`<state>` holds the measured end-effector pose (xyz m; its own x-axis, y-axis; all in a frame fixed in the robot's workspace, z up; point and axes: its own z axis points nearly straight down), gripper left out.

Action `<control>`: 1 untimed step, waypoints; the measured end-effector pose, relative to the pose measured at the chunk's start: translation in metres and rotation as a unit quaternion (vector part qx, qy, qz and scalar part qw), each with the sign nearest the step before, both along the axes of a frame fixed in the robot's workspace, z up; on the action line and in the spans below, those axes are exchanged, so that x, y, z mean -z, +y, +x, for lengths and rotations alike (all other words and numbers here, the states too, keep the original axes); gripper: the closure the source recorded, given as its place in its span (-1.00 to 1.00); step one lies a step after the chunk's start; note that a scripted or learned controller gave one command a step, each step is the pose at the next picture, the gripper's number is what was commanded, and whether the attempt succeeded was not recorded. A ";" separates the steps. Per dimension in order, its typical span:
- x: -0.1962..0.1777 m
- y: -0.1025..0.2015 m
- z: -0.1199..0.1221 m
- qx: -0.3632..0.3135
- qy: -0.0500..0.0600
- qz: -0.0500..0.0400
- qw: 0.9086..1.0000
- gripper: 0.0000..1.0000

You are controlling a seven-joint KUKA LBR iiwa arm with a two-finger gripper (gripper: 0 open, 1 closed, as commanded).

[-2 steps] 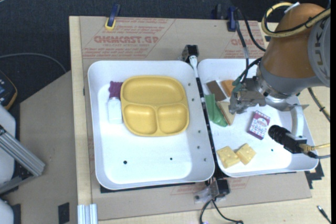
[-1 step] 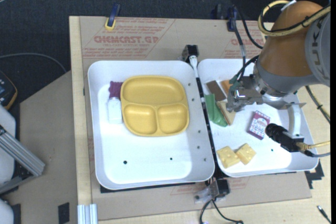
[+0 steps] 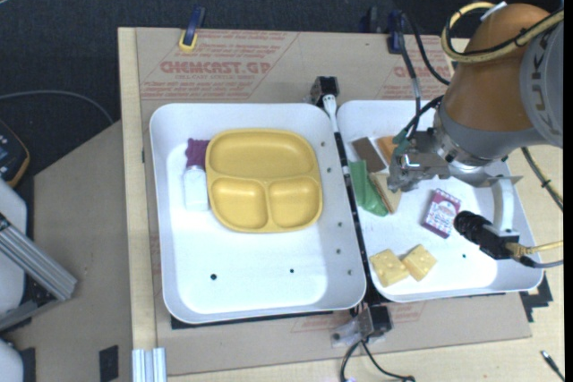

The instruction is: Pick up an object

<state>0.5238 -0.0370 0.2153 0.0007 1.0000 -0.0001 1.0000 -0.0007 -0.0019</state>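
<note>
Hovering gripper [image 3: 400, 174] over green object [image 3: 367, 185] in right bin [image 3: 466, 282]; finger state unclear; purple card [image 3: 440, 213] near.

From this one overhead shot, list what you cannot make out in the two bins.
- Gripper: the arm's own wrist covers it in the camera view, so finger state and any contact are unreadable.
- Brown item and orange item: partly under the arm, identity unclear.
- Purple object and white object: partly hidden by the yellow divided plate.
- Small printed card: print too small to read.
</note>
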 end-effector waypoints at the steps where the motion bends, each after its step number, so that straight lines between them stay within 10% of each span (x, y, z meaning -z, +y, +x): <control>1: -0.016 -0.001 -0.004 -0.001 -0.003 0.000 1.000 1.00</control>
